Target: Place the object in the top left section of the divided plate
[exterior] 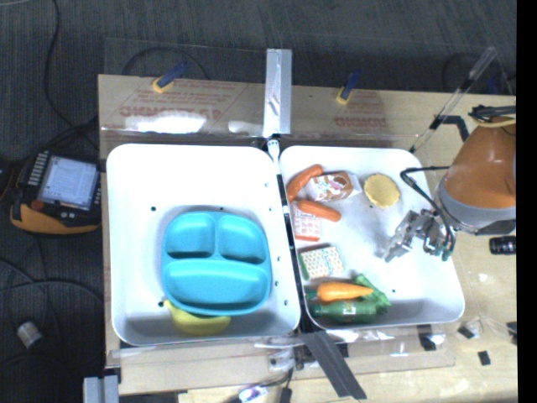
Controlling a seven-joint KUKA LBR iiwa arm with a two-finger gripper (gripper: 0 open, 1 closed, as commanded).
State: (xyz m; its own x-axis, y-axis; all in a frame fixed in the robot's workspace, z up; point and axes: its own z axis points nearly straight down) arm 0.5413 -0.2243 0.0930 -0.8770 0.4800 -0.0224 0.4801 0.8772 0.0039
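The blue divided plate [216,285] lies in the left bin [134,225], with two small sections at the back and one wide section at the front. Its top left section [189,238] holds nothing. My gripper [405,240] hangs over the right part of the right bin [419,300], over bare white floor. It is below and to the right of a round yellow piece [382,190]. Nothing shows in its grasp. The toy foods lie to its left, well apart from it.
In the right bin lie an orange sausage [304,179], a brown wrapped piece [334,187], a red sausage [319,210], a red packet [306,226], a checkered packet [321,263], a carrot [342,291] and a green packet [348,309]. A yellow object [197,320] pokes out under the plate's front edge.
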